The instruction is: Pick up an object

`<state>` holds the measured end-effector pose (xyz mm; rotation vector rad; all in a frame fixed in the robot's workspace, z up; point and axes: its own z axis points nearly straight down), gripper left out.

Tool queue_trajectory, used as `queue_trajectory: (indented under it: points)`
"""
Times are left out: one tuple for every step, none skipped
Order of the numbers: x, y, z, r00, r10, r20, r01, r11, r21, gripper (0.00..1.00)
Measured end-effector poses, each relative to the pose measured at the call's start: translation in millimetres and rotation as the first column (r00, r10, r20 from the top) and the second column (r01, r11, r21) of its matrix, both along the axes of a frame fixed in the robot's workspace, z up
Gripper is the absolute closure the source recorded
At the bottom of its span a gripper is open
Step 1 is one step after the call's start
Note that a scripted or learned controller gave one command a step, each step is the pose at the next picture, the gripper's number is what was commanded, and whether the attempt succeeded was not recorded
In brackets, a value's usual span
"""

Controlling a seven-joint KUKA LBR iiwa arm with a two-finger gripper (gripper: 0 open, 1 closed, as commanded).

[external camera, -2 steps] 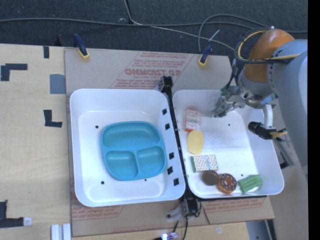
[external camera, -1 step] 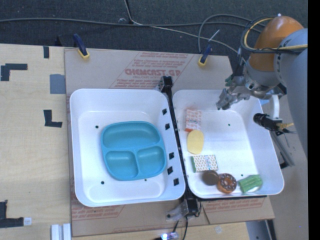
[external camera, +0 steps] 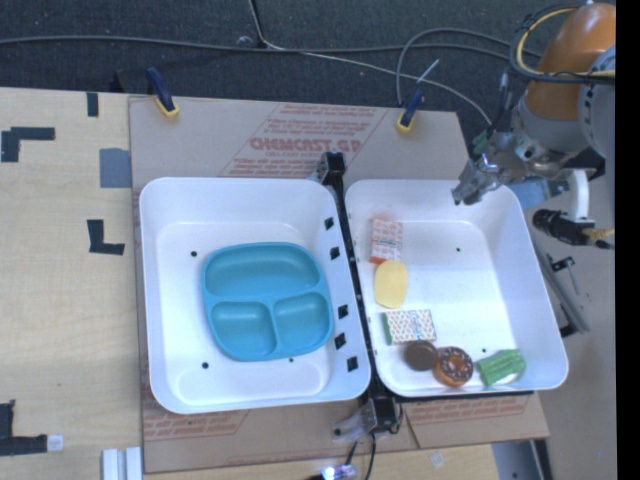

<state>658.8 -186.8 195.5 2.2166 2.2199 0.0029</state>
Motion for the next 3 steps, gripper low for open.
queue_trajectory:
  points:
    - [1, 1, 34, 1.0, 0.0, -0.002, 0.0, 1.0, 0.001, 1.0]
    - [0, 59, 24, 1.0, 0.004, -0.006, -0.004, 1.0, 0.003, 1.0]
    - [-1, 121, 18, 1.0, 0.005, -0.007, -0.005, 1.0, 0.004, 1.0]
